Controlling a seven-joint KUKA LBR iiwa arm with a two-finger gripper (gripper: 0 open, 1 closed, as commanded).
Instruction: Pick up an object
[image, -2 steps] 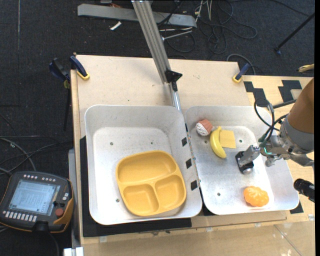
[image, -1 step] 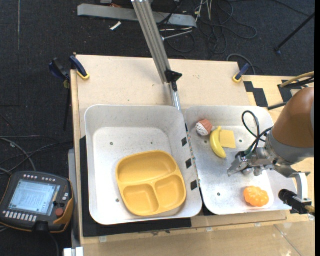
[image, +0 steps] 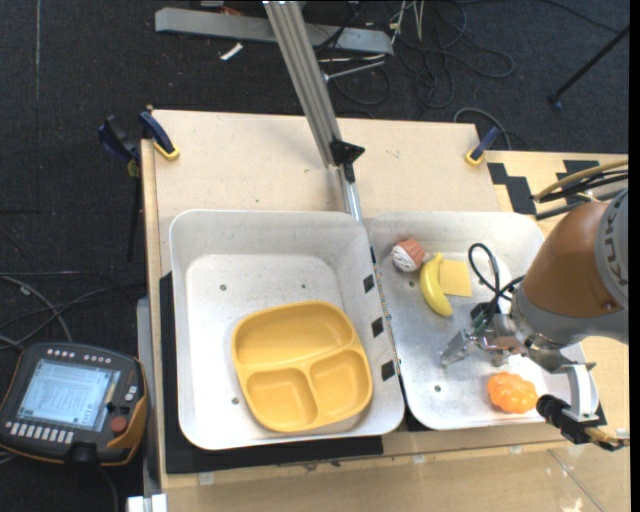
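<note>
No words, brands or numbers are showing clearly enough to read. The handheld controller (image: 70, 400), lying on the floor left of the bench (image: 250, 160), is displaying a lit screen, but its contents are too small to make out.

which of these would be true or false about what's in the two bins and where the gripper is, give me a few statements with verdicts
1. The yellow divided tray lies in the left bin. True.
2. The banana lies in the left bin. False: it lies in the right bin, beside a pale yellow block.
3. The gripper holds the orange object. False: the orange object lies on the bin floor, apart from the gripper.
4. A small red and white ball lies near the banana. True.
5. The tray has three compartments. True.
</note>
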